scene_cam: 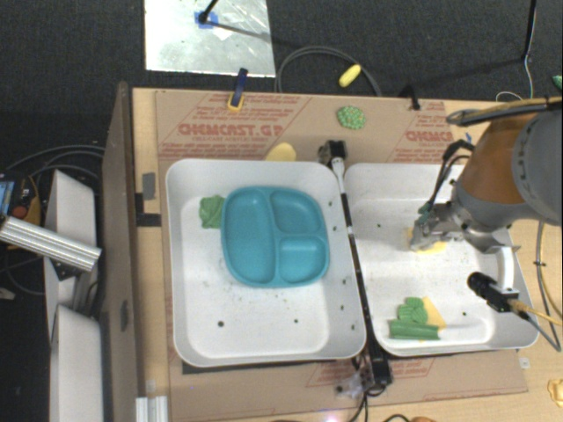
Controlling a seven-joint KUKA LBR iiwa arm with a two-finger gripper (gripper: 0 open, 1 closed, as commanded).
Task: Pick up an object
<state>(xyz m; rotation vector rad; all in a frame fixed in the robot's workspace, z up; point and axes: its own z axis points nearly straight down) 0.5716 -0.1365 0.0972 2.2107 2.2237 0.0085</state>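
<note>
At right of centre we lower our gripper onto a yellow piece in the right bin, aiming to grab it; whether it grips, we cannot tell.

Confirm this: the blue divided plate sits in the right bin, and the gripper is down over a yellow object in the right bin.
Not quite. The camera view shows the blue divided plate in the left bin, not the right. The rest holds: the gripper is down over a yellow object in the right bin.
</note>
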